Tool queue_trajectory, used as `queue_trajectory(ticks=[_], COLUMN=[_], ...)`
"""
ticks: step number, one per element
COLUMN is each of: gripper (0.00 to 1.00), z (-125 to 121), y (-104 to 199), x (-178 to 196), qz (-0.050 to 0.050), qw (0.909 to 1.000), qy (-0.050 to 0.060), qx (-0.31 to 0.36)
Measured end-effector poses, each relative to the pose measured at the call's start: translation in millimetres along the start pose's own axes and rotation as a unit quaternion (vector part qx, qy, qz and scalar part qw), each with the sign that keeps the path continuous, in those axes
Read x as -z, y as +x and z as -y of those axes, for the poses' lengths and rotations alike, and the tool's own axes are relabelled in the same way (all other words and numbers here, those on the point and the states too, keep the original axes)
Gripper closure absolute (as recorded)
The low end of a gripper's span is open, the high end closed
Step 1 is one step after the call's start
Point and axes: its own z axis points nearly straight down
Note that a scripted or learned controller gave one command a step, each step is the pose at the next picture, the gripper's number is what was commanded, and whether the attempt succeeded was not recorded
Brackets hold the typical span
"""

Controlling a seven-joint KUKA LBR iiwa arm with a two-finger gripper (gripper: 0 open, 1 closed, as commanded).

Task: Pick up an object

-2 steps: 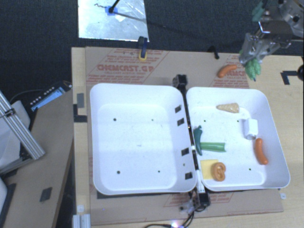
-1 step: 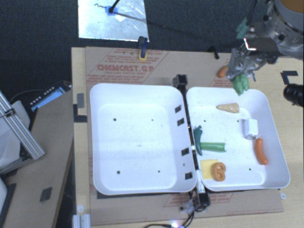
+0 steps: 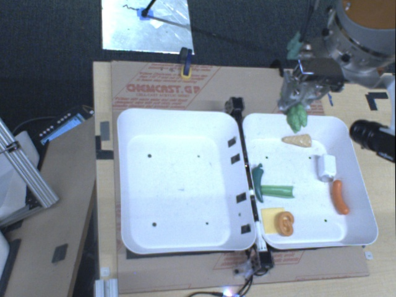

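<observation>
Jaws (image 3: pixel 299 107) pinch a light-green soft object (image 3: pixel 298 117), lifted over the right bin's (image 3: pixel 362 212) far edge. Risk: grip looks shallow, object dangling below; it could slip and drop onto the tan wedge (image 3: pixel 297 141).

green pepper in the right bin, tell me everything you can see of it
The green pepper is a long, slim, glossy toy, plastic by its look, darker at its left end. It lies flat and nearly level across the right bin's floor, near the divider. Its left end meets a small teal piece. Just below it sit a yellow square and an orange curl, apart from it.
</observation>
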Motion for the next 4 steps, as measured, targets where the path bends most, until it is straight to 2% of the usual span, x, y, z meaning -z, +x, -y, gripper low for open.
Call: queue_trajectory(ticks=[4], gripper=[1.00], z=[-1.1], y=[127.3], x=[-0.7], qz=[0.000], qw=[1.0000], qy=[0.000], qx=[0.000])
